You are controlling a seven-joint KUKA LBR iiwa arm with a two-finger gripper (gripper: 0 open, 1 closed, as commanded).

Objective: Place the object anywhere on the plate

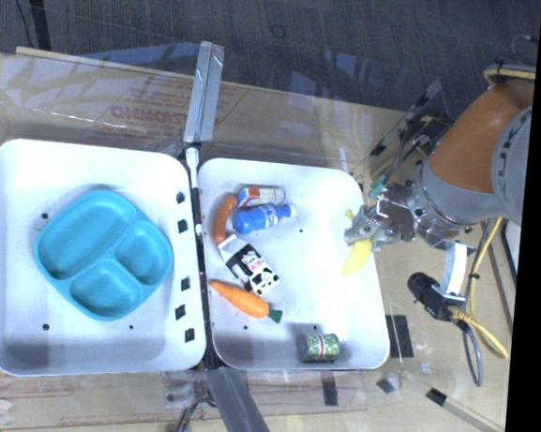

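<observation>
The claw (pixel 368 230) sits at the right edge of the right bin (pixel 324 192), in the right-middle of the frame, with the grey arm (pixel 461 185) and its orange band reaching in from the upper right. A yellow banana (pixel 356 257) hangs down from the claw's tip over the bin's right rim; the claw appears clamped on the banana's upper end, though the fingers themselves are small and hard to make out.

To the left inside the same bin lies a cluster of things near its upper middle: a red and white can (pixel 260 195) on its side, a blue bottle (pixel 261 218) just below it, and an orange sausage (pixel 223 216) beside them at the left. Below these rests a small black and white box (pixel 252 268), and just under that a carrot (pixel 242 299) with its green end pointing right. A green can (pixel 319 346) lies near the bin's lower right corner.

The blue plate (pixel 105 252), with three sections, rests in the left bin (pixel 6 328), well apart from the claw and the banana, in the left-middle of the frame.
</observation>
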